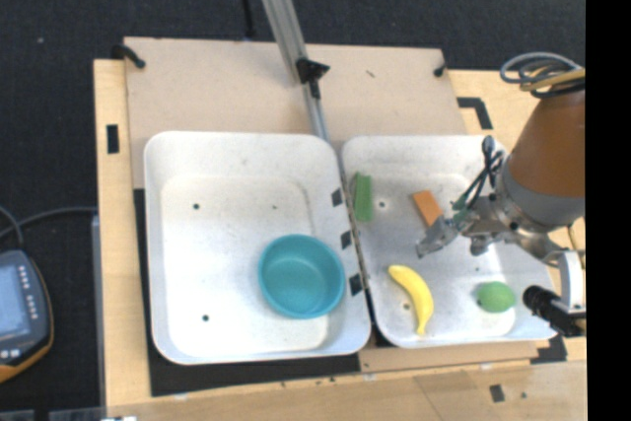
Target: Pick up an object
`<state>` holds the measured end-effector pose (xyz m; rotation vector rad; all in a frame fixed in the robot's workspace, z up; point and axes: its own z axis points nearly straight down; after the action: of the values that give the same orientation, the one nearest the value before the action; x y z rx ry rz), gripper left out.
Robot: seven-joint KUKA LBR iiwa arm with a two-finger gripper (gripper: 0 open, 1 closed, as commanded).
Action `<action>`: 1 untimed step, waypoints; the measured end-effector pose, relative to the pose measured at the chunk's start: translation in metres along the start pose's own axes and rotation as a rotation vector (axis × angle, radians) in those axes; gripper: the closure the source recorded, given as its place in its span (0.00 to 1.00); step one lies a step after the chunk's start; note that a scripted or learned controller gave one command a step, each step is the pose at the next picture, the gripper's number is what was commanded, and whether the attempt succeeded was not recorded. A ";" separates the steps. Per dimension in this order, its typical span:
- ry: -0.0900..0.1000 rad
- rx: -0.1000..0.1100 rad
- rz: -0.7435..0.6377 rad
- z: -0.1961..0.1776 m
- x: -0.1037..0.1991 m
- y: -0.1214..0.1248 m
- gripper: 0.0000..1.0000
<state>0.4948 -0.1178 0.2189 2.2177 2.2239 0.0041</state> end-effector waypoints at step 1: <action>0.000 0.000 0.003 0.000 0.000 0.000 0.00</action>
<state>0.4948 -0.1180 0.2189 2.2210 2.2202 0.0043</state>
